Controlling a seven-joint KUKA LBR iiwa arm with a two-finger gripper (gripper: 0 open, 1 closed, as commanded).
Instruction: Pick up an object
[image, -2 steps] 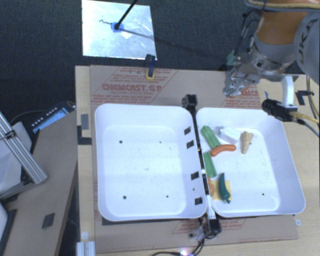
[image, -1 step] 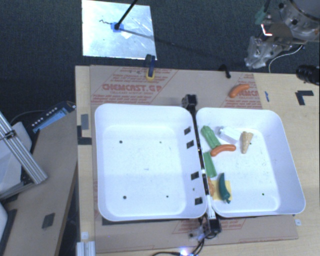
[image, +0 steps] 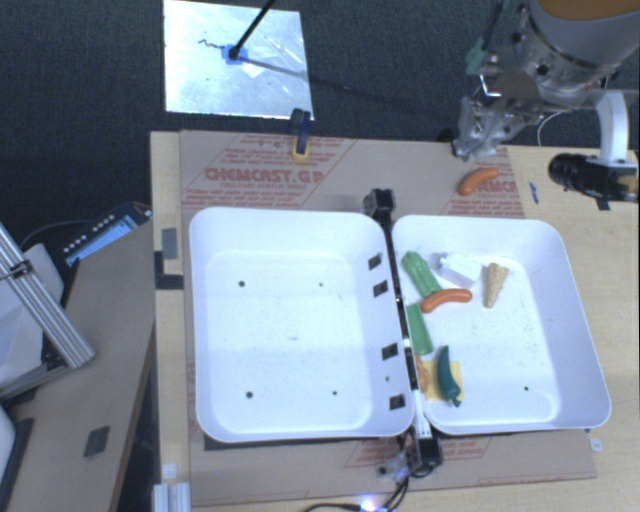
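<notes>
My gripper (image: 478, 140) hangs above the cardboard just behind the right bin (image: 560, 330), past its far rim. An orange sausage-shaped piece (image: 478, 181) lies on the cardboard right below it, outside the bin and apart from the gripper. Inside the right bin, near its left wall, lie a long green piece (image: 415, 270), another orange sausage (image: 446, 298), a small white piece (image: 459, 268) and a tan cone (image: 493, 284). Closer to the front are a green strip (image: 418, 332), a dark teal piece (image: 445, 368) and a yellow piece (image: 455, 377).
The left bin (image: 290, 320) sits beside the right one, with black clips (image: 385, 290) along the shared wall. A yellow and blue clamp (image: 299, 135) stands on the cardboard's far edge. A shiny sheet (image: 235, 60) lies beyond it.
</notes>
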